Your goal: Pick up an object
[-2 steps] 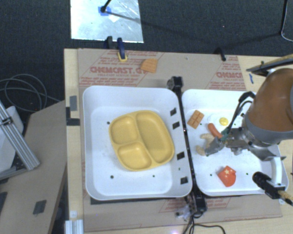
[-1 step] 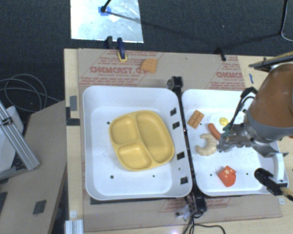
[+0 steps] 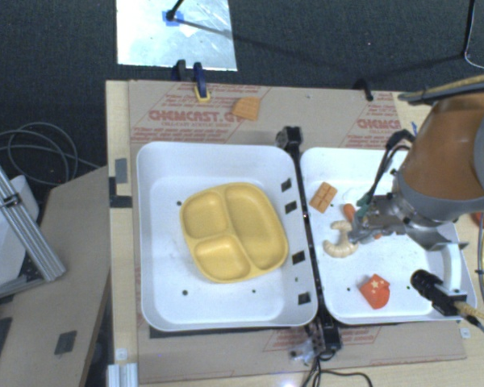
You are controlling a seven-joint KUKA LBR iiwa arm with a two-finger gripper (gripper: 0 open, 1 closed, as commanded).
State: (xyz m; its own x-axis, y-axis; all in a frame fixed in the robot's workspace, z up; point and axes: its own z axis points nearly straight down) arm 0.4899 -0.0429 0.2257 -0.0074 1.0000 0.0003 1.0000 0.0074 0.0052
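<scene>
"CHEMCAST" cardboard [image 3: 195,116], gripper [image 3: 361,230] over right bin [image 3: 403,301]

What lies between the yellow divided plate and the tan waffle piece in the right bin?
In the camera view, the bins' adjoining walls with black clips lie between the yellow plate and the waffle piece.

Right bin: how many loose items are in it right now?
4 visible: waffle piece upper left, cream curved piece beside the tool, small orange piece between them, red block near front. Arm may hide more.

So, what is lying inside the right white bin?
The shallow white right bin holds a tan waffle-like piece, a cream curved piece and a red block. A small orange item is partly covered by the end effector.
</scene>
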